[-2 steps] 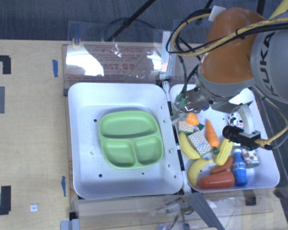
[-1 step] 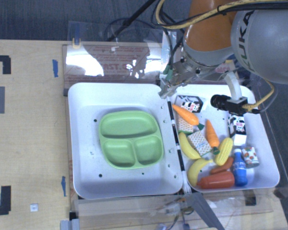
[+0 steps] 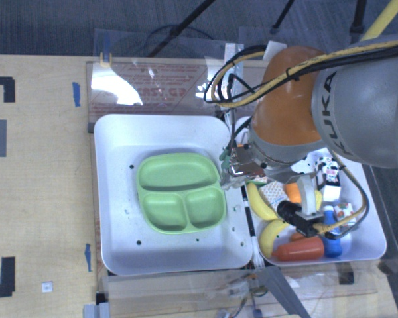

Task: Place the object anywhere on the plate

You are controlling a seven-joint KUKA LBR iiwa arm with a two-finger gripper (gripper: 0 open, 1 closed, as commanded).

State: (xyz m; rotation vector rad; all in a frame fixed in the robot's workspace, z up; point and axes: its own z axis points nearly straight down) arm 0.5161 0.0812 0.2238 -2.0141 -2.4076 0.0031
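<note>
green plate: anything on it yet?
Empty. The green plate in the left bin shows bare compartments; the banana and other toys lie in the right bin.

A light green plate [image 3: 179,192] is seen in a white bin [image 3: 113,144]. In the other white bin [image 3: 371,237], a yellow banana [image 3: 260,203], a red thing [image 3: 298,249], a blue thing [image 3: 332,246] and an orange thing [image 3: 292,193] are seen. The arm [image 3: 358,105] is coloured grey with an orange band [image 3: 288,105]. The bench [image 3: 40,177] is pale wood.
</note>
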